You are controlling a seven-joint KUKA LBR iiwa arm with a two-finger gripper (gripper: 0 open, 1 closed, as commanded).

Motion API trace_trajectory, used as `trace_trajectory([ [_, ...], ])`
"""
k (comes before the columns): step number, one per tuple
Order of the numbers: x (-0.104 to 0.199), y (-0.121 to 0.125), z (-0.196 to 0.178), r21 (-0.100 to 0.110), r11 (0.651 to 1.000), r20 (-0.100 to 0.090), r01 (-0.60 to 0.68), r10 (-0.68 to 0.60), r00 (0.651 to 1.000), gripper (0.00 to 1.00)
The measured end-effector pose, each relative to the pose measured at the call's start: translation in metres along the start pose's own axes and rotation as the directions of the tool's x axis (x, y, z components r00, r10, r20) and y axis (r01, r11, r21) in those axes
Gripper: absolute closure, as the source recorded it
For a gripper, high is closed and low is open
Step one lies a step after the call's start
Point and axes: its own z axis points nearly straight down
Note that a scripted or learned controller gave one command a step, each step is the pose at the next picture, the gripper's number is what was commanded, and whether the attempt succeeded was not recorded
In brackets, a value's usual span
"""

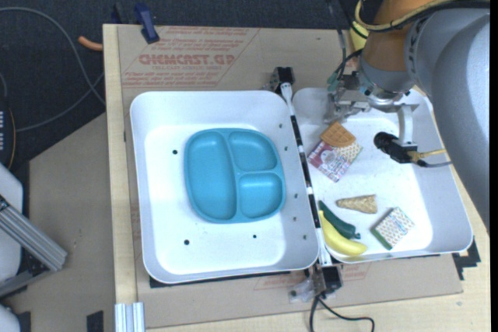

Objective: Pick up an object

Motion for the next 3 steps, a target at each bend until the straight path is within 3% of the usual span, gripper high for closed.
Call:
trace_trajectory([
  [1, 0.0, 0.0, 0.0, 0.001, 1.0, 0.0, 0.0, 0.0, 1.0, 0.0],
  [2, -0.001, -0.04, 0.011, 0.008, 1.0, -0.003, -0.003, 0.003, 1.0, 0.0],
  [3, -0.013, -0.005, 0.01, 0.004, 1.0, -0.001, -0.001, 0.001, 1.0, 0.0],
])
